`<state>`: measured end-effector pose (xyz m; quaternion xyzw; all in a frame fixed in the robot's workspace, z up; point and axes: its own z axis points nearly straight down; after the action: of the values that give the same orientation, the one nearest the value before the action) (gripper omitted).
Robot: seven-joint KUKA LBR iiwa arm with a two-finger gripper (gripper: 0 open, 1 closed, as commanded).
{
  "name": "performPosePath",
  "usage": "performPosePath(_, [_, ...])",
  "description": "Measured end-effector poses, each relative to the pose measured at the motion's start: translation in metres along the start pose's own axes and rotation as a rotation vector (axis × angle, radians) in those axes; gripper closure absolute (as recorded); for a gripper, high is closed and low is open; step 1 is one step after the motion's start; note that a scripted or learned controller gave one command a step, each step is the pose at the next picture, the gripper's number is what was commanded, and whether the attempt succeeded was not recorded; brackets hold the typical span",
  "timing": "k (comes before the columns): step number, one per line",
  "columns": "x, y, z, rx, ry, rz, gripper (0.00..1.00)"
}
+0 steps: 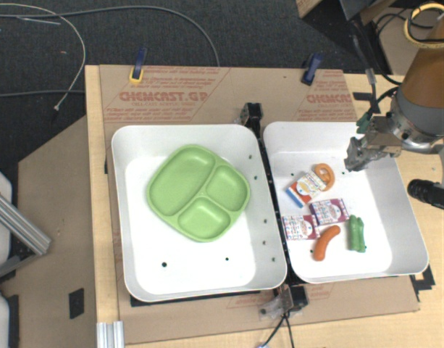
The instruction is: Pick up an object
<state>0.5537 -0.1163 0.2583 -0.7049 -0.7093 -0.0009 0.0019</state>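
A: Two white bins sit side by side on the bench. The left bin (pixel 135 194) holds one green divided plate (pixel 198 192), tilted, near its middle.

B: And the right bin (pixel 395 223)?

A: Small toy foods, clustered left of centre. The gripper (pixel 357 156) hangs over the bin's upper middle; whether it is wide or narrow, I cannot tell. Nothing shows between its tips.

B: Where are the objects from it?

A: At about seven o'clock, the pretzel (pixel 323 172) nearest, touching a red-and-white packet (pixel 306 187). Farther on, at six, lie a pink carton (pixel 329 211), a second packet (pixel 300 228), a green pickle (pixel 357 235) and an orange sausage (pixel 325 242).
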Motion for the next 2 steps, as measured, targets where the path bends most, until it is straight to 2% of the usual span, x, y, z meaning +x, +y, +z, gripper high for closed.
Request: performPosePath(2, [0.107, -0.007, 0.009, 0.002, -0.001, 0.0, 1.0])
